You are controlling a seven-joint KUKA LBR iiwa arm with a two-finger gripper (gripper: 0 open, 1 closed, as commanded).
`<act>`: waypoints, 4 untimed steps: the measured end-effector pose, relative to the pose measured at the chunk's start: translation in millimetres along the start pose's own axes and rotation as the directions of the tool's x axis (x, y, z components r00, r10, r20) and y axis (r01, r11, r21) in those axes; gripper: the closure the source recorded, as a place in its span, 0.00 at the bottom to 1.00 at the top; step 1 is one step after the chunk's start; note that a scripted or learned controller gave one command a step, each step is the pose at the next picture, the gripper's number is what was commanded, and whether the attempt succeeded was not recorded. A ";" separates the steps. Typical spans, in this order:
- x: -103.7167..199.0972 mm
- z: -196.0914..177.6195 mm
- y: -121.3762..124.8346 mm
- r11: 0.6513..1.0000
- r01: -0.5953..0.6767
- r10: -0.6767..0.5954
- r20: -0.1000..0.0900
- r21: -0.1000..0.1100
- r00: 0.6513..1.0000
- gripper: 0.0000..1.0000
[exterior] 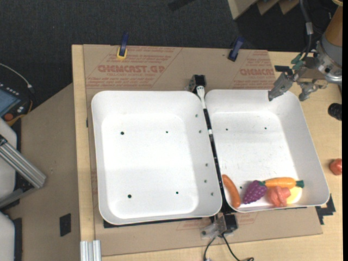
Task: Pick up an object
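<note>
Candidate objects clustered along the near wall of the right bin [304, 124], well apart from the gripper [289, 87] and far toward the camera from it: an orange sausage-shaped toy [231, 191] leaning on the divider side, purple grapes [254, 191] just beside it, then a carrot [281, 182] lying across a red piece [277, 196] and a yellow piece [294, 196]. Gripper poised above the far right corner of that bin, fingers spread apart and holding nothing. Recommended target: the sausage toy or the grapes, each standing a little clear on one side; the carrot group packed in contact, likely to shift or yield a double catch. To pick well, travel toward the near wall, centre over the chosen piece, align the fingers across its narrow axis, descend with fingers wide, close only once both fingers straddle it. Hazard: sloped bin wall directly behind the cluster, liable to block one finger; approach from the bin's open floor side preferable. Farther out: left bin [109, 145] on the other side of the divider; a black clip [198, 83] at the far end of the divider; two blue clamps [123, 47] on the cardboard base; a small red object [336, 166] on the bench outside the right bin, off the working path.
</note>
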State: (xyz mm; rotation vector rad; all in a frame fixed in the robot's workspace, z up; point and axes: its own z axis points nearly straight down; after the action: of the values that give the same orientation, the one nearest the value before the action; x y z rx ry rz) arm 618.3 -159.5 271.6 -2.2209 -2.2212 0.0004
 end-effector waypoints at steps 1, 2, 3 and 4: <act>-70.1 -14.1 -68.2 1.000 -0.009 0.009 0.003 0.002 1.000 0.00; -65.5 -166.7 -83.8 1.000 0.001 -0.001 0.009 -0.021 1.000 0.00; -62.4 -271.7 -95.2 1.000 0.001 -0.001 0.008 -0.016 1.000 0.00; -64.3 -264.1 -107.3 1.000 -0.001 0.001 0.001 0.000 1.000 0.00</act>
State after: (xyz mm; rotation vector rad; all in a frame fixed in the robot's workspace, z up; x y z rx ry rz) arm 511.1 -223.8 535.7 -2.2221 -2.2210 0.0006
